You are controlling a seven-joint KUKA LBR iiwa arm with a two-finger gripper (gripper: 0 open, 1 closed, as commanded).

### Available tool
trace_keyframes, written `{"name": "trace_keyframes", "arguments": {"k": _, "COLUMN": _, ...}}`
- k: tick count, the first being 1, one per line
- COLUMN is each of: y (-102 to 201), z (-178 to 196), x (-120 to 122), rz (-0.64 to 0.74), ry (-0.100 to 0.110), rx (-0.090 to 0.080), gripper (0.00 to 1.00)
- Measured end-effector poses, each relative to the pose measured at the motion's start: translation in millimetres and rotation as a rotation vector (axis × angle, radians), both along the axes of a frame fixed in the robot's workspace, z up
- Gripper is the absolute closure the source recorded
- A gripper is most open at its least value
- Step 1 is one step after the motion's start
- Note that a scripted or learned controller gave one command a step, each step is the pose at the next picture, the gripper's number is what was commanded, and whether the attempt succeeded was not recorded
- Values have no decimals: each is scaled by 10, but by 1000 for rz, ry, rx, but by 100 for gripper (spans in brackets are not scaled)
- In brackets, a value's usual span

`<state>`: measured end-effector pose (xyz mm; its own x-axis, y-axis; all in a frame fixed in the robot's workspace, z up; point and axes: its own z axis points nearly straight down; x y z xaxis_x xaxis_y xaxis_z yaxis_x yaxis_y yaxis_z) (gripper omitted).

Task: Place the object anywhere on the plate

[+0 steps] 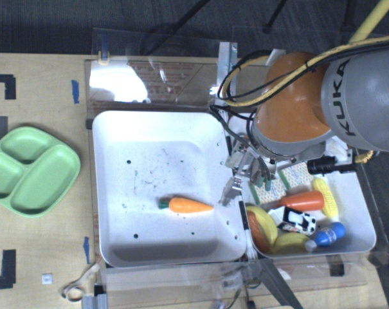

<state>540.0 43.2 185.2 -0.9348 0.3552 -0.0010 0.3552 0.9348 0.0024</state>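
Toy carrot (pixel 189 205) lying in left white bin (pixel 126 143), gripper (pixel 236 187) above the bins' shared edge, green divided plate (pixel 53 172) on bench, well apart at left

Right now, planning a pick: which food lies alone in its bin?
The carrot, in the bin nearer the plate; banana and corn share the other.

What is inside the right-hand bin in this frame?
In the right bin: a banana, a corn cob, an orange-red piece, a black-and-white toy and a blue bottle. The arm covers the bin's far half, so anything there is hidden.
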Motion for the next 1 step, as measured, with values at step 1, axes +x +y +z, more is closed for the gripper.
{"name": "trace_keyframes", "arguments": {"k": 1, "y": -351, "z": 758, "x": 580, "rz": 203, "ry": -6, "rx": -1, "gripper": 0}}
